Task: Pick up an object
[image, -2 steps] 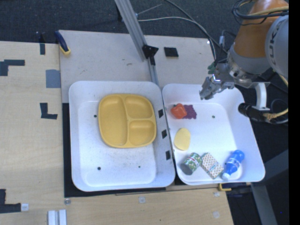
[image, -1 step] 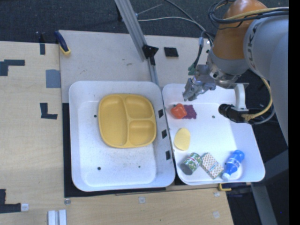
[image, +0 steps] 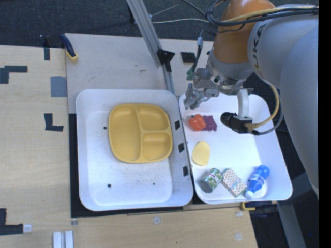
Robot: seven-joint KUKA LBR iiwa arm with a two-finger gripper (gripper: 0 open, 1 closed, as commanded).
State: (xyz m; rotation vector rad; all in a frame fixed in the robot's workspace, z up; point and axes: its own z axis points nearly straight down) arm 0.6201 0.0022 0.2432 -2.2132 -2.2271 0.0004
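Arm (image: 269,40) reaches in from the right, over the upper part of the right bin (image: 276,154); orange band sits above the wrist. Left bin (image: 88,138) holds a yellow divided plate (image: 139,133) lying flat, three compartments, nothing in them. Right bin holds all the candidate objects. None is lifted: every one rests on the bin floor. Tool (image: 190,101) hangs at the upper left corner of the right bin, close to the divider between the bins, just above and beside the orange toy (image: 196,122) and the purple toy (image: 209,123), which touch each other. Nothing visible between the fingers; whether they are spread or closed cannot be told at this angle. Lower down: a pale yellow oval piece (image: 201,153) near the divider, then along the near edge a small green can (image: 211,180) on its side, a patterned small box (image: 232,182) touching it, and a blue-and-white bottle (image: 257,181) lying down. Judgement: task in the approach stage. Descent, closing on an object and lift remain; orange toy looks the nearest candidate.
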